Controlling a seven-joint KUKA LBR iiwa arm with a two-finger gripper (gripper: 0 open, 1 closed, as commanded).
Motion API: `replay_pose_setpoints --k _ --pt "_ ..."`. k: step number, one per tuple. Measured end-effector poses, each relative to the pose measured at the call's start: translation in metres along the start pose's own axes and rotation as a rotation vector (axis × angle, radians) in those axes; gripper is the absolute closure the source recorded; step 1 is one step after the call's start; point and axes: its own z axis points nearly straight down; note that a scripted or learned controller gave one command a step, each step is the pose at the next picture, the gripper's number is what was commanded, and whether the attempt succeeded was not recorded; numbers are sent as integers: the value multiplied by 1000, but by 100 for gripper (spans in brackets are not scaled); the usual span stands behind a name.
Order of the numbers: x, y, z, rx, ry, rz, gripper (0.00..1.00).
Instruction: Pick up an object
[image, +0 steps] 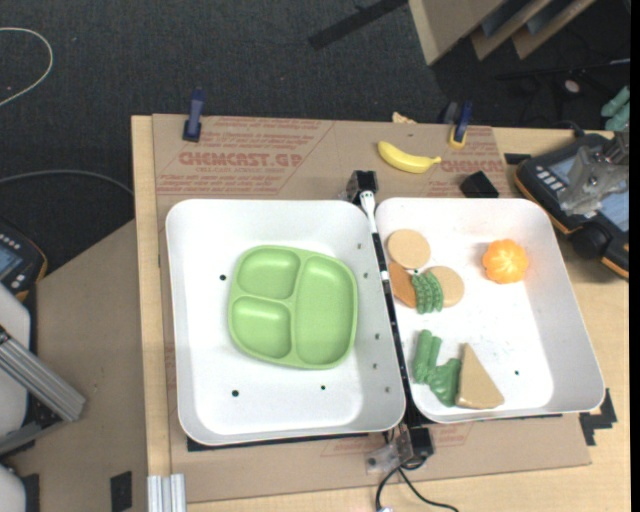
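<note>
The right bin (545, 330) holds several toy foods. An orange fruit (504, 261) sits near its far right. Two tan round slices (408, 247) (449, 287) lie by its left wall, with an orange-brown piece (401, 284) and a ridged green piece (428, 292) between them. Near the front lie a green bean-like piece (430, 361) and a tan wedge (479, 384), touching each other. The left bin (195, 380) holds a green divided plate (295, 305) at its middle.
A yellow banana (407, 157) lies on the cardboard bench behind the right bin. Blue clamps (193, 116) (460, 124) stand at the bench's back edge. A black and grey device (572, 188) sits past the right bin's far right corner.
</note>
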Motion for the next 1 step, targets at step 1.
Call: replay_pose_setpoints --k 1 --pt "-59 -2 55 11 0 8 100"
